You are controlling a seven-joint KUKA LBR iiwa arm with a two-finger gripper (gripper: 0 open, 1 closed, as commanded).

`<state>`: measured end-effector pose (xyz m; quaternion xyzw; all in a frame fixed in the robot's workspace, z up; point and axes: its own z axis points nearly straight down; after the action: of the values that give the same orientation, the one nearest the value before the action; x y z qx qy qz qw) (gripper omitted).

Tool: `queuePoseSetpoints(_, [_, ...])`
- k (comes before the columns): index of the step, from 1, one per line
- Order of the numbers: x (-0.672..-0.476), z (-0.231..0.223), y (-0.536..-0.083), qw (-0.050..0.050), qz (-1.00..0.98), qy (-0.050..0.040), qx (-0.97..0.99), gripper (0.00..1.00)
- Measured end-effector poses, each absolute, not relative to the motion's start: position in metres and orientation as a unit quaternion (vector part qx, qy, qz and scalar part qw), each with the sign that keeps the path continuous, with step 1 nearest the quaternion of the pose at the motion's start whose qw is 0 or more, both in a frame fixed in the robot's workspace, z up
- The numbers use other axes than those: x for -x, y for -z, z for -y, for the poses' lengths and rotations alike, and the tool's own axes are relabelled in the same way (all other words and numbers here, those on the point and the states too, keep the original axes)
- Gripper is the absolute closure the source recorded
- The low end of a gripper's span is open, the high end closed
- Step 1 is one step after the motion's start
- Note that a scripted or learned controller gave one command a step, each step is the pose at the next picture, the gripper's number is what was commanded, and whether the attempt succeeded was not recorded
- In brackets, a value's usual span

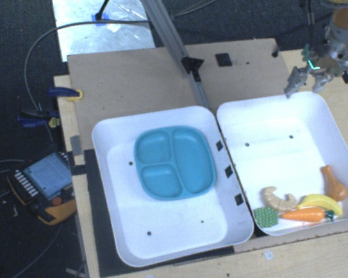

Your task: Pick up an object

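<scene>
Camera view: a cluster of toy foods, banana (319,201), carrot (303,215) and drumstick (333,184), lies in the lower right corner of the right bin (270,128). Well above them, at the frame's upper right, the gripper (306,81) hangs open and empty over that bin's far rim.

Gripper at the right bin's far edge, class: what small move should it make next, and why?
Probably travel toward the right bin's near corner. The gripper hangs open above the far rim holding nothing, while the carrot, banana and other toys cluster there.
</scene>
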<state>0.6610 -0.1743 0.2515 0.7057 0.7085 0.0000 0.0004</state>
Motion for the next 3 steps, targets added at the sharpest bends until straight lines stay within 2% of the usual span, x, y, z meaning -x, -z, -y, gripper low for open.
queuePoseSetpoints(1, [-0.661,0.174,-0.252,0.001,-0.709,-0.0004,-0.706,0.0])
queuePoseSetpoints(2, [-0.667,0.166,-0.203,0.0,-0.71,0.0004,-0.705,0.0])
queuePoseSetpoints(3, [-0.663,0.162,-0.141,-0.001,-0.709,0.0011,-0.705,0.0])
